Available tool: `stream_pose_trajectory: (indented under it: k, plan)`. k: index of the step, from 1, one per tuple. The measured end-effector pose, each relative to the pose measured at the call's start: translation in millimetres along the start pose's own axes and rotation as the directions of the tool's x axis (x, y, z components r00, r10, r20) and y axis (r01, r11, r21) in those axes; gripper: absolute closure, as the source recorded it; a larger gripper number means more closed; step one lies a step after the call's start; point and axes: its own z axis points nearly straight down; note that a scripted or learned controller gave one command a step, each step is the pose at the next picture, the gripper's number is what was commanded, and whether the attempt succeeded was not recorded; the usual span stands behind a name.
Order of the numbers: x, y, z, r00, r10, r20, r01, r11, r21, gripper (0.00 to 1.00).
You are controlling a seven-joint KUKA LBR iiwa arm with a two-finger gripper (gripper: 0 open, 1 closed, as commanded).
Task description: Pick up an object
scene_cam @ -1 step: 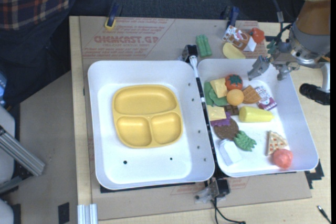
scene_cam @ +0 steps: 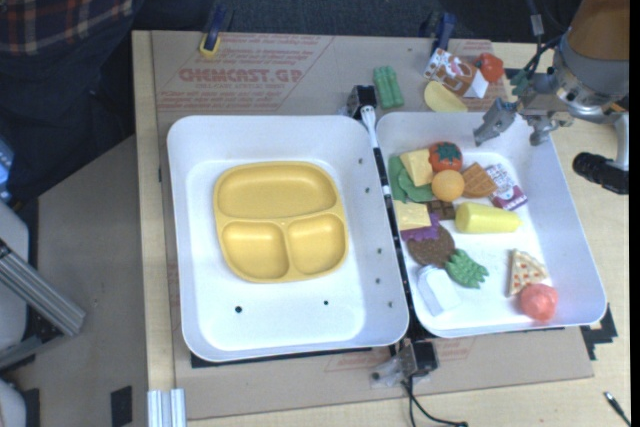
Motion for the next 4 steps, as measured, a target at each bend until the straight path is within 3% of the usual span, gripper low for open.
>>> stream_pose_trajectory:
  k: [2, 3, 4]
  plan:
    - [7.8, 0.9, 91.8, 1.000, -0.002, -0.003, 0.002, 1.000, 0.010, 0.00]
    - [7.6, 2.2, 112.2, 1.000, -0.002, 0.001, 0.002, 1.000, 0.000, 0.00]
    - [4.8, 3.4, 98.1, 1.000, -0.003, 0.008, 0.003, 1.000, -0.005, 1.00]
